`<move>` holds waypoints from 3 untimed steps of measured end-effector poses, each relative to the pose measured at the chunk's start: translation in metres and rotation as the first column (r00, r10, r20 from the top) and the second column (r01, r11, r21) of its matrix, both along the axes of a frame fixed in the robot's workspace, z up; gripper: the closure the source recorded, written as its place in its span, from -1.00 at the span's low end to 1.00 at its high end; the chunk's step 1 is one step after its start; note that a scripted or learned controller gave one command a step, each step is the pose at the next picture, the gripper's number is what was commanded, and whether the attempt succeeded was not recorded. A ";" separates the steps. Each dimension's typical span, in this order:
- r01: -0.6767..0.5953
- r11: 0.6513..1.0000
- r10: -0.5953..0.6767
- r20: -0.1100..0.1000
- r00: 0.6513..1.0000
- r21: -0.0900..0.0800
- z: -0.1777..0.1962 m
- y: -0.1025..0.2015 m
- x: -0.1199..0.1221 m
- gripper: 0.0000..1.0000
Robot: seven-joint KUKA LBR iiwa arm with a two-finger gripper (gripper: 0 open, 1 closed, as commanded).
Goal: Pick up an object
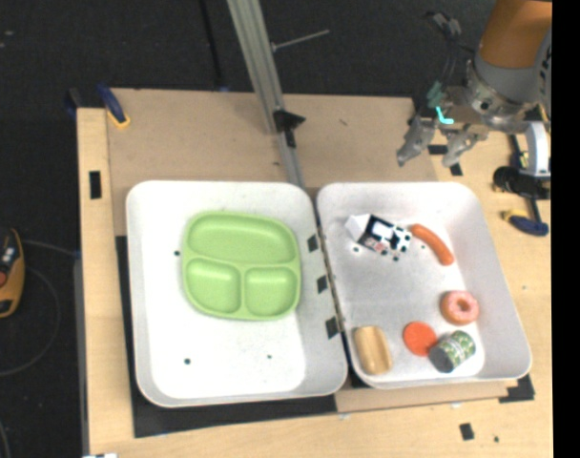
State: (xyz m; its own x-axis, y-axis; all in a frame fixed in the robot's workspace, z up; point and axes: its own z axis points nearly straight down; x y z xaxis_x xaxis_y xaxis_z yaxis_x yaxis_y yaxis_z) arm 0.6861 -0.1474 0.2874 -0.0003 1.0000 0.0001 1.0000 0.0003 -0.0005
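The right bin (486,256) holds a small white and black box (378,236), an orange sausage-shaped piece (432,242), a pink donut (459,307), a red-orange disc (419,337), a dark green can (452,351) and a tan bread roll (370,348). My gripper (433,149) hangs above the bench just behind the right bin's far edge, open, with nothing between its fingers. It is well above and behind the box and the sausage piece.
The left bin (156,284) holds a green divided plate (240,265). A grey metal post (261,74) slants up from between the bins at the back. Blue clamps (528,222) sit at the bench's right edge.
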 end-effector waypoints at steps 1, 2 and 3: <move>0.000 1.000 0.000 0.003 1.000 0.000 0.002 0.000 0.001 -1.00; 0.001 1.000 -0.001 -0.003 1.000 -0.002 -0.053 -0.010 -0.006 -1.00; 0.003 1.000 -0.003 -0.002 1.000 -0.002 -0.096 -0.014 -0.003 -1.00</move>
State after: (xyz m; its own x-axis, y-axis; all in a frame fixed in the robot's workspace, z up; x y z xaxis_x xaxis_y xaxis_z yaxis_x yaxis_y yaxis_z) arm 0.6828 -0.1610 0.1915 0.0026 1.0000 -0.0019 1.0000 -0.0026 -0.0020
